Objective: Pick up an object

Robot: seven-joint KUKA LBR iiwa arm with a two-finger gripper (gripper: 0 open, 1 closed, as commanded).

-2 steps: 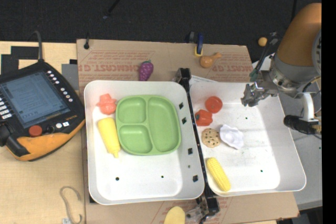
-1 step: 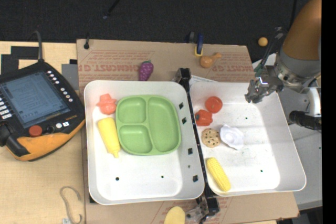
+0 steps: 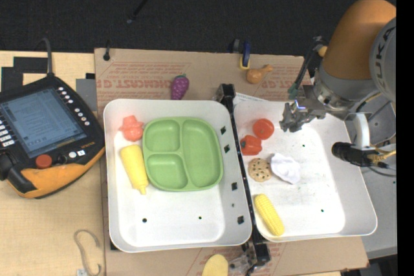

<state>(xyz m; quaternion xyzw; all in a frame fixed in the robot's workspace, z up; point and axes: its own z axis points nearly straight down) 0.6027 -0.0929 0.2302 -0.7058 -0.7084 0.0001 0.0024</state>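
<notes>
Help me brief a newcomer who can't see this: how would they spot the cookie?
Look in the right-hand white bin, near its left wall. The cookie lies between the red items above and the corn cob below. It alone is round, tan and dark-speckled.

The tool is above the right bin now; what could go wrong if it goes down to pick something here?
1. The tool hangs near the bin's back wall, so a straight descent might close on bare floor, beside the tomato.
2. The tomato, red pepper, cookie and white cloth lie close together; a grasp could push a neighbour aside.
3. The round tomato may roll away when touched.
</notes>
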